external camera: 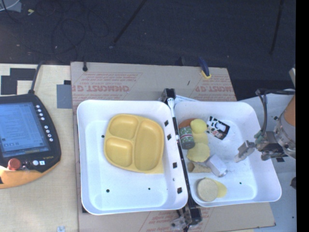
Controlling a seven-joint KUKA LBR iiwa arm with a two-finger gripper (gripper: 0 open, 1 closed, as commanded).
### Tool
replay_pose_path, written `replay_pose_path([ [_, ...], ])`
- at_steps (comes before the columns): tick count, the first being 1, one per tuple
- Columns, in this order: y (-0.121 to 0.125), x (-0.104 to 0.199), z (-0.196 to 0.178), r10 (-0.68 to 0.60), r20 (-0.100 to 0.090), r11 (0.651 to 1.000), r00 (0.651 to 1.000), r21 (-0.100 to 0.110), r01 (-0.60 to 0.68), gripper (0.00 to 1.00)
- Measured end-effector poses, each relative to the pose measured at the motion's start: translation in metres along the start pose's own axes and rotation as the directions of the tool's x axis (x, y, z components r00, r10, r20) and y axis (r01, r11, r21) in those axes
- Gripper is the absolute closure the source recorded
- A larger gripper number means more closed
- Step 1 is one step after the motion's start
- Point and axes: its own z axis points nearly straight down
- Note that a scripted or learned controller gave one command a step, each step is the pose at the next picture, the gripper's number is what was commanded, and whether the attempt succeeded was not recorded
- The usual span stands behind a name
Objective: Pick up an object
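The hand hangs released and holding nothing over the right bin, well apart from the yellow toys and small can.

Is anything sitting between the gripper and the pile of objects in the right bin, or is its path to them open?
Nothing visible blocks it. The gripper is over the right bin, at its right side, and bare white floor separates it from the nearest item, the small grey block. The yellow pieces and green can lie further left.
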Motion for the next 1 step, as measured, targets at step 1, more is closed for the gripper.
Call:
replay_pose_path([
  [1,0.0,-0.0007,-0.0095,-0.001,-0.001,1.0,1.0,0.002,0.001,1.0],
])
